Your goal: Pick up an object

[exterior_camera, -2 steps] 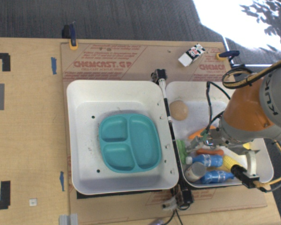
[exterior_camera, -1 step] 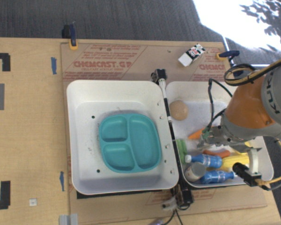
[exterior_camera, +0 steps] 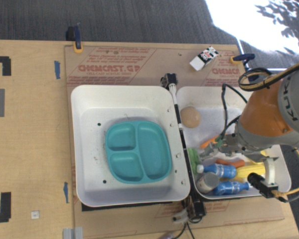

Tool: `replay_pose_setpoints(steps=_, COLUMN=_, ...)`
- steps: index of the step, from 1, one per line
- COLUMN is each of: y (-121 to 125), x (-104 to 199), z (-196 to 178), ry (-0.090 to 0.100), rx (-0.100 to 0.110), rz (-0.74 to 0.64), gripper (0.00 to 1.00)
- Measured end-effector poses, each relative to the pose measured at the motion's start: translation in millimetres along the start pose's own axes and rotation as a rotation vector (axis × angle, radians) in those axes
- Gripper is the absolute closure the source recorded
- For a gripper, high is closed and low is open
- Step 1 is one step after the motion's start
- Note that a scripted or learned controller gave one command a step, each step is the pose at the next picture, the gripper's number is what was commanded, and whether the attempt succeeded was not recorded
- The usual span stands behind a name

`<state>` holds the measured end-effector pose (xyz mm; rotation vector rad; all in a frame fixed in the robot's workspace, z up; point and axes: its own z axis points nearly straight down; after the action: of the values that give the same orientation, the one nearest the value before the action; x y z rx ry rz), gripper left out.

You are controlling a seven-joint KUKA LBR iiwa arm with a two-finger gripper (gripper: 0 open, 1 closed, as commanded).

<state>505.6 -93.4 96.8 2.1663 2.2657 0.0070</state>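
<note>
Looks like the gripper (exterior_camera: 220, 144) is reaching for a pick, hovering over the orange carrot (exterior_camera: 230, 162) and blue bottles (exterior_camera: 220, 171) just below it, can't tell how it's set, so next it's needing a straight drop onto one item.

Printed in red, "CHEMCAST GP" on brown sheet (exterior_camera: 109, 67) at twelve o'clock; letters "KU" on arm (exterior_camera: 289, 111) at three o'clock.

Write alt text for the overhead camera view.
A grey and orange robot arm reaches into the right bin, over a pile of blue bottles and small toys, with a tan ball apart. The left bin holds a teal divided plate.
</note>
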Motion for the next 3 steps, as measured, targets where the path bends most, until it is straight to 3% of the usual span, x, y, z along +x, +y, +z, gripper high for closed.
replay_pose_setpoints(steps=1, y=-24.1, x=-3.8, z=10.0, ry=0.001, rx=0.000, rz=-0.176, gripper=0.00)
replay_pose_setpoints(steps=2, y=-24.1, x=-3.8, z=10.0, ry=0.001, rx=0.000, rz=-0.177, gripper=0.00)
replay_pose_setpoints(steps=3, y=-22.9, x=-4.2, z=-0.5, ry=-0.001, rx=-0.004, rz=-0.176, gripper=1.00)
